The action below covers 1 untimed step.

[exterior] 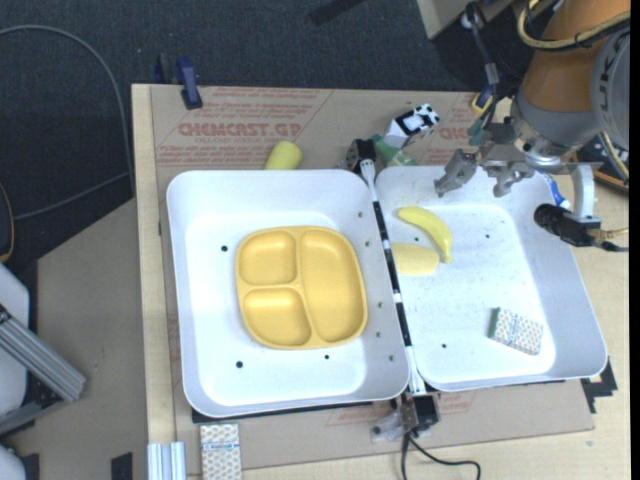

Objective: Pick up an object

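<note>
Currently the gripper (483, 174) hangs over the right bin's (560, 308) far edge, fingers spread apart, nothing between them. Banana (428, 229) lies in that bin near its left edge, touching a pale yellow block (414, 260) just beside it. Patterned sponge (516, 330) sits toward the near right corner. Left bin (200, 268) carries a yellow divided plate (300, 287) at its centre

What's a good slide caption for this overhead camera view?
End effector open above the right bin holding a banana; divided yellow plate in the left bin.
</note>
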Motion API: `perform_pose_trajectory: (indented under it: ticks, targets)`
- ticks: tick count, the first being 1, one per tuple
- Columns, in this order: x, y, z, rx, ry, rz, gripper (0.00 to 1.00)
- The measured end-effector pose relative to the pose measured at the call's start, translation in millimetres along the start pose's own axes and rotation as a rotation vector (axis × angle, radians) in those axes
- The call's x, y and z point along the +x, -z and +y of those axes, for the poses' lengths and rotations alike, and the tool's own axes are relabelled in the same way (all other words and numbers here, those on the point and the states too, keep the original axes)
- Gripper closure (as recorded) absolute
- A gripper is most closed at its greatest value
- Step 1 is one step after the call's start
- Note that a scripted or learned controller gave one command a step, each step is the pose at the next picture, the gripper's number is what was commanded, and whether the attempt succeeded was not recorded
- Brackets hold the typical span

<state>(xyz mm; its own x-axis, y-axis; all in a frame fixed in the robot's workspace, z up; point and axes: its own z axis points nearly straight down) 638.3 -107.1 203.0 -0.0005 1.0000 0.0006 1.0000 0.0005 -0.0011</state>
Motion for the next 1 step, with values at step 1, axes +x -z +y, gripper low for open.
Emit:
perform_pose_trajectory:
  ticks: [1]
  targets:
    - [7.6, -118.5, -2.8, 0.000, 0.000, 0.000, 0.00]
